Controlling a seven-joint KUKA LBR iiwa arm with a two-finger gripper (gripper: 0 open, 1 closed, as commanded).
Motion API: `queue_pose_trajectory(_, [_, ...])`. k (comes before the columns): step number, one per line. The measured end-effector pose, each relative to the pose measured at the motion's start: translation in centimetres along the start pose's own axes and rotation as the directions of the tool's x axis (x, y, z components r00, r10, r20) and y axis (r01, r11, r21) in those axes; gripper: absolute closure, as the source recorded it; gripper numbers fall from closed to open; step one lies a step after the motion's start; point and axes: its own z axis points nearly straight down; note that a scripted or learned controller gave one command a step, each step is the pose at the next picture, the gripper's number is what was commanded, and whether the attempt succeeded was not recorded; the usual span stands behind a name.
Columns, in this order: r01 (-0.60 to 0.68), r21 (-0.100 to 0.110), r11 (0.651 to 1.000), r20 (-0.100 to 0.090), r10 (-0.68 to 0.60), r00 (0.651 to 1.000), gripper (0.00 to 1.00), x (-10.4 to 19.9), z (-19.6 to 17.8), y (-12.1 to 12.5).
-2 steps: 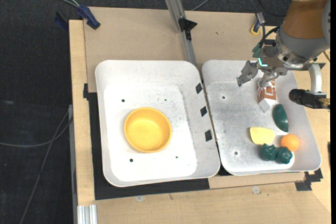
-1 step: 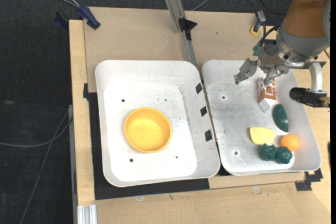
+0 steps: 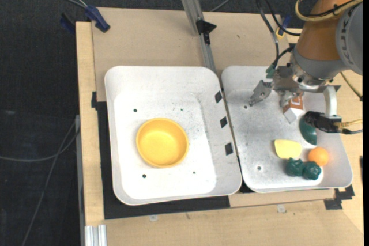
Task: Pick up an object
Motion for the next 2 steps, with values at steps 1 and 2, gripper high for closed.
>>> queue_pose_trajectory(1, [0.000, 0.000, 1.000, -0.001, 0.000, 1.000, 0.00, -0.4, 4.8, -0.8])
queue_pose_trajectory(2, [0.000, -0.002, 1.000, -0.001, 0.000, 1.000, 0.00, -0.4, 7.4, -0.9])
